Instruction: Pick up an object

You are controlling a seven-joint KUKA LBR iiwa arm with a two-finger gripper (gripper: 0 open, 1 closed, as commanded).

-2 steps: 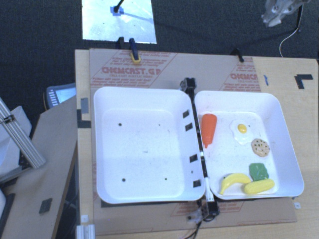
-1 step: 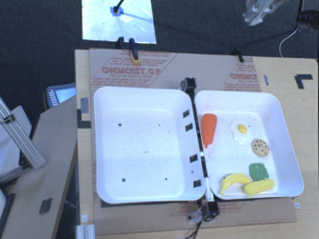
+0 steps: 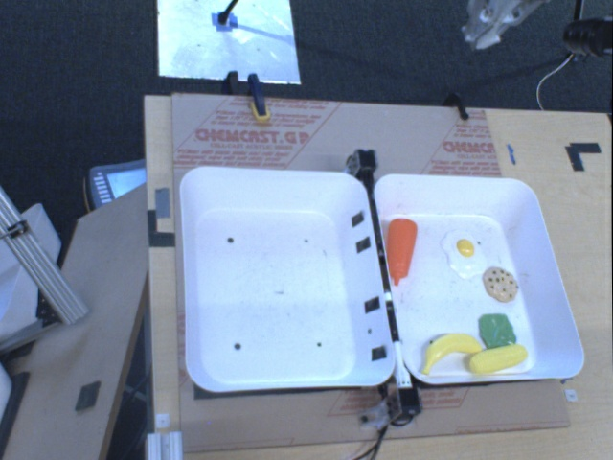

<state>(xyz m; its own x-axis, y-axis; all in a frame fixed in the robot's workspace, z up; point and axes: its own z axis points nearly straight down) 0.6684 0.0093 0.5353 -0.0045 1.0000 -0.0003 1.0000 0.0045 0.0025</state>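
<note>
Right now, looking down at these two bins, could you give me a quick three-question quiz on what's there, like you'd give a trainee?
1. True or false: the carrot lies in the left bin.
2. Which thing lies nearest the cookie? A) fried egg B) carrot C) banana
3. Fill in: the gripper hangs beyond the ____ edge of the bench, not over a bin.

Key
1. False: it lies in the right bin, by the wall next to the left bin.
2. A.
3. Far. It is at the top right of the view, away from every item.
</note>
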